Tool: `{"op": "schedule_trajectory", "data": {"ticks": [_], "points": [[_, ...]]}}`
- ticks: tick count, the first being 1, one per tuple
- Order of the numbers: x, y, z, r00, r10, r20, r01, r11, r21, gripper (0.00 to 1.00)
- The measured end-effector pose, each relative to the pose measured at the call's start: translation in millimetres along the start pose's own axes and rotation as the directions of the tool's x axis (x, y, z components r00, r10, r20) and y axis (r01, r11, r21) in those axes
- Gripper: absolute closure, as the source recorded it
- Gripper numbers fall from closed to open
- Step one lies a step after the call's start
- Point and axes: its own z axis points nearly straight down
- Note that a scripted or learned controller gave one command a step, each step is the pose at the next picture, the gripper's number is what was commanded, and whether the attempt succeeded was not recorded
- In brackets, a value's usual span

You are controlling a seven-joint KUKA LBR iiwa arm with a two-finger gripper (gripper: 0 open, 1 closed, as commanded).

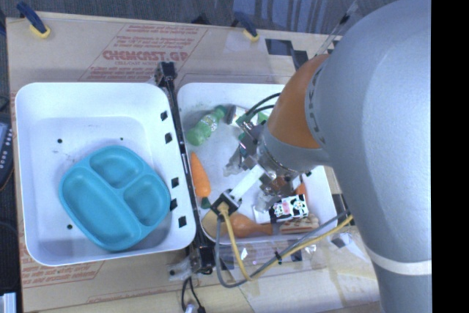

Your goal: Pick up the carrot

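Two white bins sat side by side on the bench, and nearly everything loose was crowded into the right bin. Along its near edge lay an orange, wedge-like piece and a small black-and-white printed item, packed close under the arm's cables, so little free room remained there. The hand hung low over the middle of that bin, at the end of the grey arm with its orange band; whether it was open or closed could not be told, and nothing showed gripped in it. The carrot lay lengthwise against the bin's left wall, just beside the divider where the two bins met, to the left of the hand and apart from it. That wall probably left room on one side alone, so a grasp would likely need to come from above or from the bin's interior. Farther back, a green item rested near the far left corner, close beyond the carrot's far end. In the left bin, a blue compartment tray sat toward the near edge, well clear of the work.
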Motion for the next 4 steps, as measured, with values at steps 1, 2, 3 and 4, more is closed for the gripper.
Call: {"op": "schedule_trajectory", "data": {"ticks": [1,2,3,4], "points": [[30.0,9.7,-0.3,0.988,0.153,0.000,-0.153,0.988,0.003,0.00],[45.7,-18.1,-0.3,0.959,0.285,-0.002,-0.285,0.959,0.002,0.00],[36.2,-39.1,0.6,0.939,0.343,0.005,-0.343,0.939,0.005,0.00],[36.4,-39.4,0.6,0.939,0.344,0.005,-0.344,0.939,0.007,0.00]]}}
